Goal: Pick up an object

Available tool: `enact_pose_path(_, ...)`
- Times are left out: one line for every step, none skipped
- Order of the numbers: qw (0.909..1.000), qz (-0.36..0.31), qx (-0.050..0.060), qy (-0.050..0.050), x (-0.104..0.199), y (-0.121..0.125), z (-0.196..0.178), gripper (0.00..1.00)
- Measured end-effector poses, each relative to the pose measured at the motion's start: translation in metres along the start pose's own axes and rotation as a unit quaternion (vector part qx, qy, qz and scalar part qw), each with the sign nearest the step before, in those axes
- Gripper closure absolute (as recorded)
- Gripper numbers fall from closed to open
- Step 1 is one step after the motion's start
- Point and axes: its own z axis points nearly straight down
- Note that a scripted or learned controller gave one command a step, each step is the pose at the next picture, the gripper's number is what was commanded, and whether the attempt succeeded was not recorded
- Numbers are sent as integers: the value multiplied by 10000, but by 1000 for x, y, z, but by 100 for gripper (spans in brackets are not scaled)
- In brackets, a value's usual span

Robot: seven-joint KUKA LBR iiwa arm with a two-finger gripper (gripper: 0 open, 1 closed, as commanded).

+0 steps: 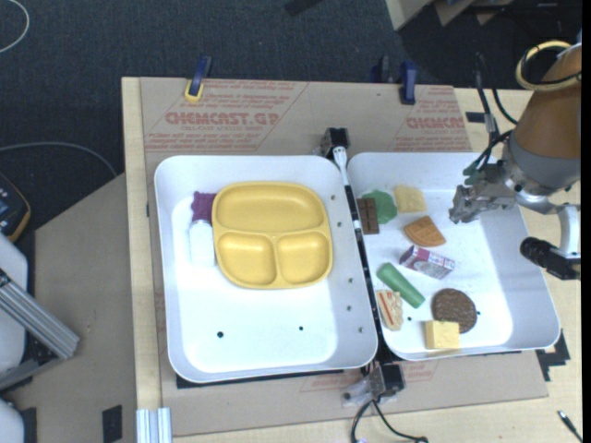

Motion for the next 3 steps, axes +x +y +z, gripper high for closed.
enact_pose_path(10000,1,-5,3,8,-3,-51,100)
enact_pose_path(10000,3,10,6,8,-2,-63,100)
enact_pose_path(10000,-9,58,27,56,-28,-53,100)
